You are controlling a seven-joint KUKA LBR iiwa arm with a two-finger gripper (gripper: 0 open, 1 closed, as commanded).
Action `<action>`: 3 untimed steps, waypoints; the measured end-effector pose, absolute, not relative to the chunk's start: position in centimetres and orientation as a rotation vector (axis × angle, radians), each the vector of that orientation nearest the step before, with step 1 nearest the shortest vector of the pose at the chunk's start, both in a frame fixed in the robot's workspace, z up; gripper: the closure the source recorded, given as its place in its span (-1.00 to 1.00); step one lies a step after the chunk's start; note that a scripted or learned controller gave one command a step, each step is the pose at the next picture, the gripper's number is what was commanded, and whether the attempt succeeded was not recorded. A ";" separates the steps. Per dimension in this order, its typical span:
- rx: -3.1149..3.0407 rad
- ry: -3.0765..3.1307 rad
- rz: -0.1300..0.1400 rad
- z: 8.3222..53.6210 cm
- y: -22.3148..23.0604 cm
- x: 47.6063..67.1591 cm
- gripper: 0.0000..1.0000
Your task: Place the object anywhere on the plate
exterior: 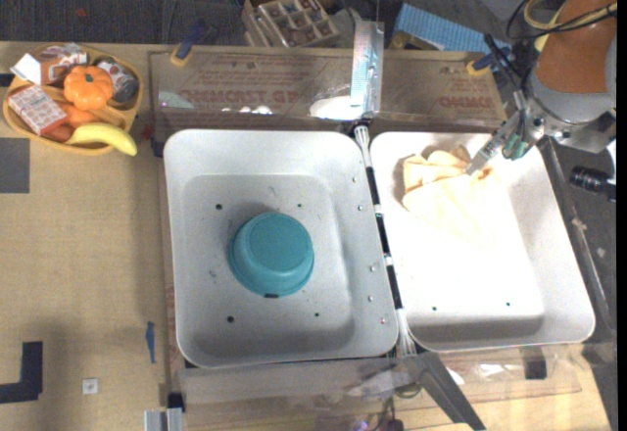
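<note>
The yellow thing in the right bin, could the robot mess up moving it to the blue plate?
Yes, maybe in three ways:
1. The yellow thing looks pale and floppy, so the gripper, at its edge, may catch just a corner and drop it.
2. It lies near the bin's back corner, so the fingers could bump the wall.
3. The plate sits in the other bin, across a divider, where a dangling load might snag.
</note>
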State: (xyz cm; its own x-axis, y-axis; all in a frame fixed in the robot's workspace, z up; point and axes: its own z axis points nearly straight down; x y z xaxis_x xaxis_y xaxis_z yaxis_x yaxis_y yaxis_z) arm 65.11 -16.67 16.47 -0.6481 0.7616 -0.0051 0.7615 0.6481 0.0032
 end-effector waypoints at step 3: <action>0.111 3.136 0.002 20.5 -7.2 64.5 1.00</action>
